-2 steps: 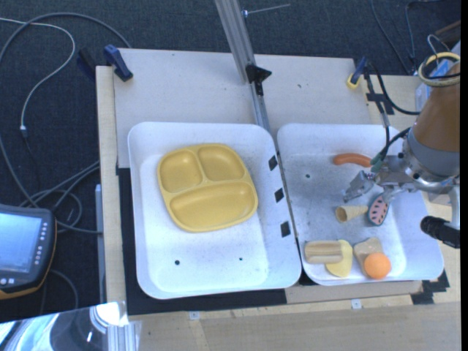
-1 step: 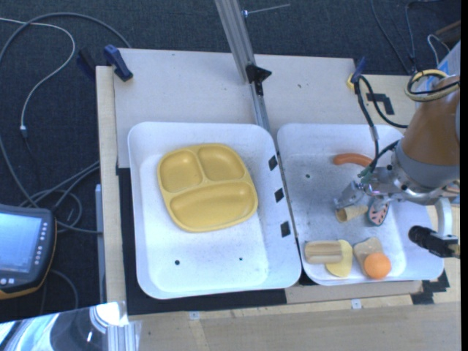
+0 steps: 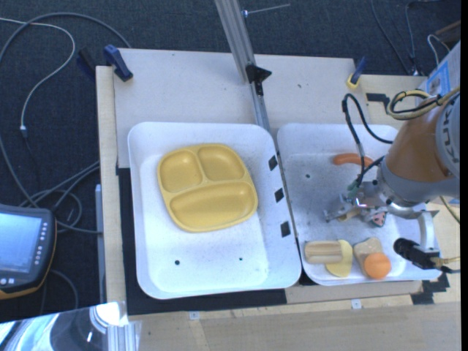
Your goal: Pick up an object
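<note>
Down in the right bin [image 3: 314,141], the pickable pieces line up along the near edge: a tan block [image 3: 322,251], a pale yellow piece [image 3: 341,263] touching it, a beige chunk [image 3: 365,250], and an orange ball [image 3: 377,266] beside that. An orange carrot-like piece [image 3: 346,160] lies apart toward the far side. The gripper [image 3: 356,207] hangs low over the bin's middle, nothing visibly between its fingers; how wide they stand, I cannot tell. Over in the left bin [image 3: 146,218] sits a yellow divided plate [image 3: 208,186].
</note>
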{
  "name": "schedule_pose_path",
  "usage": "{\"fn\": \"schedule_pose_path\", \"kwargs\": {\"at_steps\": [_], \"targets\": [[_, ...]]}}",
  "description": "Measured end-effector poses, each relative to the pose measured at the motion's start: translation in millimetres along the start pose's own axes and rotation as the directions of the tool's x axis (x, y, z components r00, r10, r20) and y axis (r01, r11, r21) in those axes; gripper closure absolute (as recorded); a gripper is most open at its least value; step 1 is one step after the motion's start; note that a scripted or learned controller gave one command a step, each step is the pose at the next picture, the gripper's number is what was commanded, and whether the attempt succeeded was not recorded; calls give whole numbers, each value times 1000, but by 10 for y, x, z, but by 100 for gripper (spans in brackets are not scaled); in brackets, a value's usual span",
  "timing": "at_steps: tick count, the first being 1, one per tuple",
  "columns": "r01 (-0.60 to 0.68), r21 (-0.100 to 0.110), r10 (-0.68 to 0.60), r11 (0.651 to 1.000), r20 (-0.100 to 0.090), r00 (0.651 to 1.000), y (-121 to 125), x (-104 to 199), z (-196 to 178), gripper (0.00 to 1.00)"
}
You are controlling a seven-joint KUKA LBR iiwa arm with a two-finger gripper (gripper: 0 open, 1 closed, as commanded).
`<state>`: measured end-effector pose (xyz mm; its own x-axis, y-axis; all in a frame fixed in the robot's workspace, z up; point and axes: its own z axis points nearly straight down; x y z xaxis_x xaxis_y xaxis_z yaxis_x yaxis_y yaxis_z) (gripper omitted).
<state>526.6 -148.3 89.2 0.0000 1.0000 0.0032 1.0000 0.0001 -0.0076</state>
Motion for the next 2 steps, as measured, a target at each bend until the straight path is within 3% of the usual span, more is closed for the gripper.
{"fn": "schedule_pose_path", "kwargs": {"at_steps": [1, 2], "targets": [[1, -8, -1, 1000, 1, 1000, 21, 1, -144, 100], [2, -16, -2, 1000, 5, 1000, 75, 42, -774, 100]]}}
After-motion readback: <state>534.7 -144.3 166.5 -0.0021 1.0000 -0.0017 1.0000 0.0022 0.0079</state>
